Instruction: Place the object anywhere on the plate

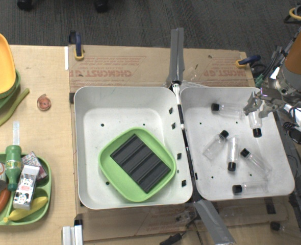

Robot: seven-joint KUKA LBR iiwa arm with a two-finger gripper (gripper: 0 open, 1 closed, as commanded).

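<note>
The hand (256, 114) hangs over the right bin's (273, 185) far edge with a clear vial (254, 124) gripped between its fingers, black cap down, long axis nearly upright and tipped slightly. It looks light, stiff and slippery, likely fragile, best held across the mid-body. More capped vials (232, 154) lie scattered below. The green plate (107, 160) with its dark ribbed insert (140, 162) waits in the left bin (89, 116).

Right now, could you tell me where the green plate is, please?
The green plate lies in the left bin, toward its front, with a dark ridged insert on it. The small vials are all in the right bin.
</note>
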